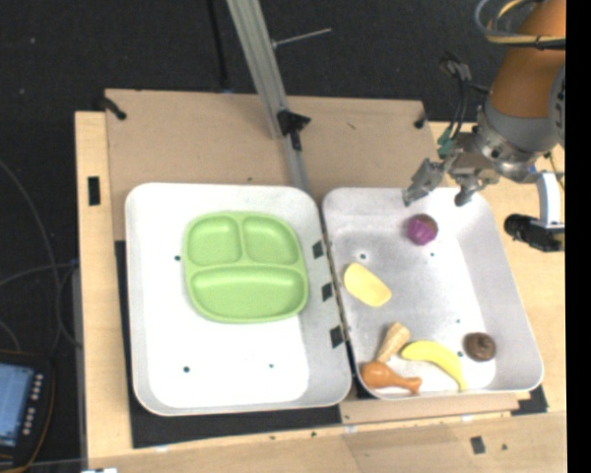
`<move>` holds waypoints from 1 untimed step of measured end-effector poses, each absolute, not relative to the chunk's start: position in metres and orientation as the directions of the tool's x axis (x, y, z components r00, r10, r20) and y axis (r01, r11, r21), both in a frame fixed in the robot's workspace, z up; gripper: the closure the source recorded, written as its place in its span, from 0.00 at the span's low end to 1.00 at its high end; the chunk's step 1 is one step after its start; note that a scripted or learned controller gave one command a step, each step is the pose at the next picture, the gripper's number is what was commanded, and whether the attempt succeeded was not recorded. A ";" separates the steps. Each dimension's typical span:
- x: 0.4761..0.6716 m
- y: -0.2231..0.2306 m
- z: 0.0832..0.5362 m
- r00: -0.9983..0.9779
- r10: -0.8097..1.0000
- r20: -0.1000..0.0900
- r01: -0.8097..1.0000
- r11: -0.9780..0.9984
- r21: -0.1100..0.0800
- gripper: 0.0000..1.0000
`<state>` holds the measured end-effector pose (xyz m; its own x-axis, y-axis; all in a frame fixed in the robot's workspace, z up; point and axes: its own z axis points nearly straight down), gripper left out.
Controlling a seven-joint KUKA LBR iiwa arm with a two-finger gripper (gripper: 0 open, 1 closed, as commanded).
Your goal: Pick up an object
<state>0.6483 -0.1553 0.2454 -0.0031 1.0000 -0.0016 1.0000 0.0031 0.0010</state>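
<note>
My gripper (437, 187) hung over the far edge of the right bin (497, 264), its two fingers spread apart with nothing between them. Just below it, toward the near side, lay the thing I judged closest to hand: a small purple ball (422, 229), resting on the bin floor close beneath my fingertips but not touching them.

I took the ball to be a light toy, probably firm plastic or rubber, smooth and round. That shape would roll or squirt out if I pinched it off-centre, so I reckoned the grip belonged across its widest part, fingers coming straight down on either side. It did not look fragile.

The floor under it was smooth, pale and flat, with little to stop a nudged ball sliding away. There was open floor all round the ball, so my fingers had room to straddle it; the far wall of the bin was near but apart from it.

Farther toward the near side lay a yellow piece (366, 286), and beyond that, along the near wall, a banana (435, 359), an orange drumstick (388, 376), a pale wedge (393, 340) and a brown round thing (480, 346). Off to the other side sat the left bin (158, 294) with a green divided plate (245, 266).
</note>
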 end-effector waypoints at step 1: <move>0.648 -0.155 0.245 -0.004 1.000 -0.002 1.000 0.004 0.001 0.00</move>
<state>0.6482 -0.1555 0.2455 -0.0038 1.0000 -0.0023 1.0000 0.0038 0.0007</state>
